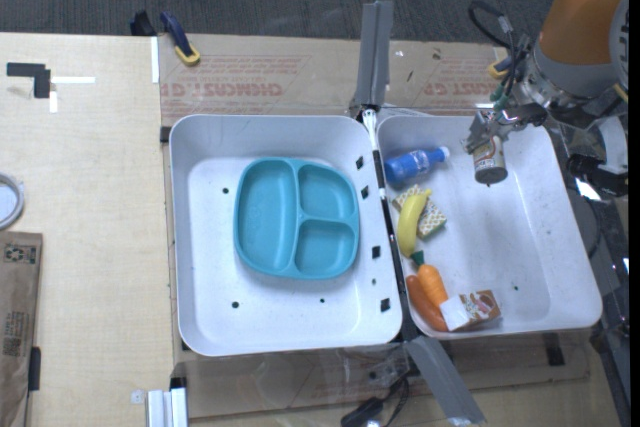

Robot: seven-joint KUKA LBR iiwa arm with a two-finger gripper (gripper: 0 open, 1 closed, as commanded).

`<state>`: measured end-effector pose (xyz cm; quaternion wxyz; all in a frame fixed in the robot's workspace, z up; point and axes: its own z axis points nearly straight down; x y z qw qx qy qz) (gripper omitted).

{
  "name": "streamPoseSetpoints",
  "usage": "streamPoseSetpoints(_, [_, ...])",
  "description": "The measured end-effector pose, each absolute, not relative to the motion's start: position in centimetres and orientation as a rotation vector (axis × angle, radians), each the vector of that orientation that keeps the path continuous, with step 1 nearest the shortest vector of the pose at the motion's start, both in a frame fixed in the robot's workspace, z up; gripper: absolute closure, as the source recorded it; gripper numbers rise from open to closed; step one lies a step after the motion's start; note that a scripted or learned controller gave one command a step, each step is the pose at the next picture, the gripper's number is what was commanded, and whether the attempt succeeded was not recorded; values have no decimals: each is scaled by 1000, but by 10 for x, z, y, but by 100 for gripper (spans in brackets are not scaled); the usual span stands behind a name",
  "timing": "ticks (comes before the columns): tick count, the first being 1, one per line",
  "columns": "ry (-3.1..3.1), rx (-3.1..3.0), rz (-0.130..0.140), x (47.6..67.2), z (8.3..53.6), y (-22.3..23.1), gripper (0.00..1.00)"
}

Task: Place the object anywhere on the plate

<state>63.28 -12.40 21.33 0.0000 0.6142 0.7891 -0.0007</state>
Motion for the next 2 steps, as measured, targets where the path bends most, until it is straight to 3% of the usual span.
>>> streamPoseSetpoints(2, [2678, 1644, -3, 633, 191, 22, 100])
